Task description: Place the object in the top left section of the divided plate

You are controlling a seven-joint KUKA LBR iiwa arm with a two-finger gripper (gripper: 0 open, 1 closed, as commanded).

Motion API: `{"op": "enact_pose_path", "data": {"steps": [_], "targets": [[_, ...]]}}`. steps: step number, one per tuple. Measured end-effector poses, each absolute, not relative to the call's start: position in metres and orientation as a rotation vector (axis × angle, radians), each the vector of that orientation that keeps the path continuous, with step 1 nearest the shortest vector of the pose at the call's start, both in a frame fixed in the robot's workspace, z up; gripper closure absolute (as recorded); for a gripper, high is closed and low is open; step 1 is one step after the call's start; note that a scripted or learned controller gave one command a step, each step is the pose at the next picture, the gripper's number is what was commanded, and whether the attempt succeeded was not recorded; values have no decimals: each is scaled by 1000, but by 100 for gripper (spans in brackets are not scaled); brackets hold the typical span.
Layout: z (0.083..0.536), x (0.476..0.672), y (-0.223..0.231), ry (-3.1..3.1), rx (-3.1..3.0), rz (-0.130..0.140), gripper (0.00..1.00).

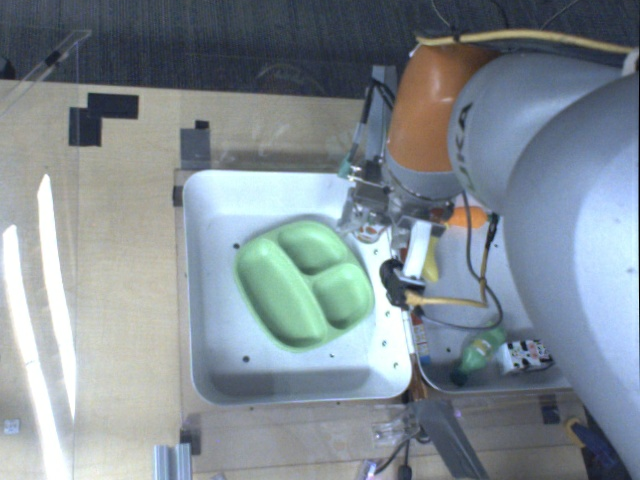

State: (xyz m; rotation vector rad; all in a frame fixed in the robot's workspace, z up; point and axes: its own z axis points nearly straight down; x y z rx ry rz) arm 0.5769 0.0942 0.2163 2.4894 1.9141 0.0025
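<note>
1. Green divided plate (300, 286) sits in left white bin (210, 368), approx mid-bin, turned at an angle. It has 3 sections: one long, two smaller.
2. Tool (366, 218) is over the left bin's upper-right corner, just beside the plate's upper-right rim.
3. Tool state: can't tell if released or clenched, tip too blurred. Small reddish blur at the tip, too small to ID, so can't tell if it grasps anything.
4. Arm (560, 168), grey w/ orange band (435, 108), comes in from the right and covers most of right bin (470, 383).
5. In the right bin: green bottle (478, 351) lying near the front wall, w/ white-and-black item (524, 353) just beside it. Orange thing (470, 218) is partly hidden behind the wrist.
6. Tabletop (120, 268) is pale.
</note>
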Motion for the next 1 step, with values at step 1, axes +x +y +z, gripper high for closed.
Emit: {"op": "enact_pose_path", "data": {"steps": [1], "targets": [[235,597,92,1692,2645,1,100]]}}
